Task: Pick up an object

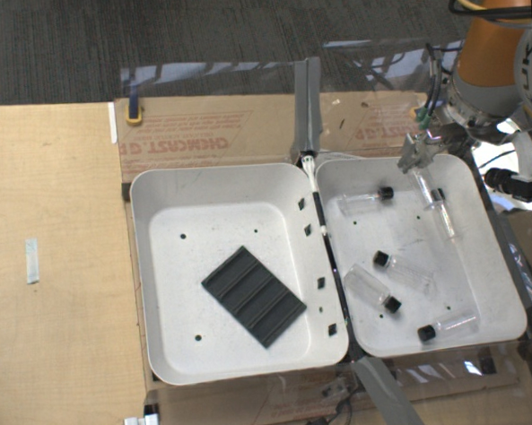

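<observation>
Still Above the Clutter: Gripper Poised at the Right Bin's Far Rim

Up at the far edge of the right white bin (494, 238), the two-finger gripper (421, 145) hangs from the grey arm with its orange band (498, 40). Whether its jaws are released or clenched I cannot tell; the metal there is small and blurred against the rim. Nothing is visibly between them.

Just below the jaws lies a clear plastic tube with a black cap (434, 208), pointing away toward the bin's middle. Beside it, to the left of the jaws, rests a second clear capped vial (366, 199). Further below are three more such vials (375, 286), (404, 270), (448, 326), well apart from the jaws. Far across to the left, in the other white bin (152, 259), sits a dark ribbed rectangular block (253, 296).

The risk, in my judgement, is slippage: the tubes are round, smooth and transparent, so a slightly off-centre close would probably squirt one sideways. Descending so near the wall could also clip the rim.
</observation>
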`<state>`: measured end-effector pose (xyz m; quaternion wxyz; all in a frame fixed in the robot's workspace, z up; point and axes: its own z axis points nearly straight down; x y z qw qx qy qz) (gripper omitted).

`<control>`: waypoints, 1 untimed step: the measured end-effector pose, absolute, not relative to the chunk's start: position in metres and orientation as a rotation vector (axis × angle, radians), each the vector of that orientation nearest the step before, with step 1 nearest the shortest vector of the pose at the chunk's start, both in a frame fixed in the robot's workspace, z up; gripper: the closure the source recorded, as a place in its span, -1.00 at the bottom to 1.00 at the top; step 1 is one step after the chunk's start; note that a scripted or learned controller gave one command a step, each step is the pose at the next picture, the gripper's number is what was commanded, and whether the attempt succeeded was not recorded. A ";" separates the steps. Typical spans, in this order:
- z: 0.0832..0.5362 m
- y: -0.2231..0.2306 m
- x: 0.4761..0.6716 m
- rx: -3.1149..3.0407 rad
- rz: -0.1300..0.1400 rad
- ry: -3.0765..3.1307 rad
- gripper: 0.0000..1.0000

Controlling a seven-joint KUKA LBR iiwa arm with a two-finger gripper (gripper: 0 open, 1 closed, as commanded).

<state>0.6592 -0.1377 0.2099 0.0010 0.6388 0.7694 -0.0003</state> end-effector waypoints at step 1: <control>0.232 -0.110 0.659 2.141 -0.002 2.297 1.00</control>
